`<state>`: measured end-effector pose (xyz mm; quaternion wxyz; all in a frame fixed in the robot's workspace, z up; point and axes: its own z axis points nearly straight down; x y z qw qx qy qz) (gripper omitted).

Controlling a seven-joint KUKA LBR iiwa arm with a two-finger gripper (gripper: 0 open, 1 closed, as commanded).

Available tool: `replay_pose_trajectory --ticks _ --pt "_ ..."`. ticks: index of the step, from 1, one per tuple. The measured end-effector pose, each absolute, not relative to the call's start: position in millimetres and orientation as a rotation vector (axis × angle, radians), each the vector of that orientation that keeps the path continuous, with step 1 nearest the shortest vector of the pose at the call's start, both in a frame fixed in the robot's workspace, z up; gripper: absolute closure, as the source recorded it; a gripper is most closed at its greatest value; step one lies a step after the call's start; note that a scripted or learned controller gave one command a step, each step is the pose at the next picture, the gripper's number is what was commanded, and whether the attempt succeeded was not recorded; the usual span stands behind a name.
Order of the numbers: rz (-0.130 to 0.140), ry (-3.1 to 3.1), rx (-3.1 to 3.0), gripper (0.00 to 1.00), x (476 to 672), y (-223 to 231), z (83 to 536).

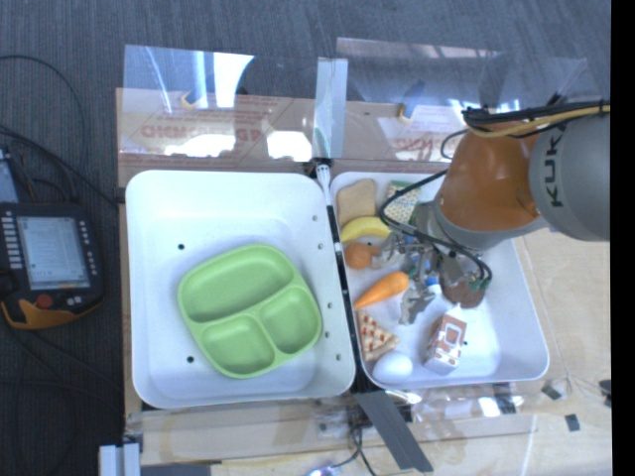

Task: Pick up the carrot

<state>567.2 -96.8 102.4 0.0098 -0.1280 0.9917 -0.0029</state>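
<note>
We have the arm reaching into the right bin, and the left bin with its green plate lies well off to the claw's left. The claw hangs low with its fingers spread apart, gripping nothing. The carrot lies just left of it, beside the pizza slice. We judge this the approach; next we must shift left over the carrot, drop, and close.
</note>
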Motion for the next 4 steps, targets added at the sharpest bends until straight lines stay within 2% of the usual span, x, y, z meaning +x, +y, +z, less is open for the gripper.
replay_pose_trajectory --ticks 1,2,3,4 --pt "-0.007 3.090 -0.424 0.00 534.6 -93.1 92.0" --pt "-0.009 3.088 -0.427 1.00 536.2 -92.2 103.2" --pt "0.002 3.101 -0.433 1.00 533.6 -6.6 187.8" --pt "0.002 3.106 -0.427 1.00 533.1 -8.4 193.6"
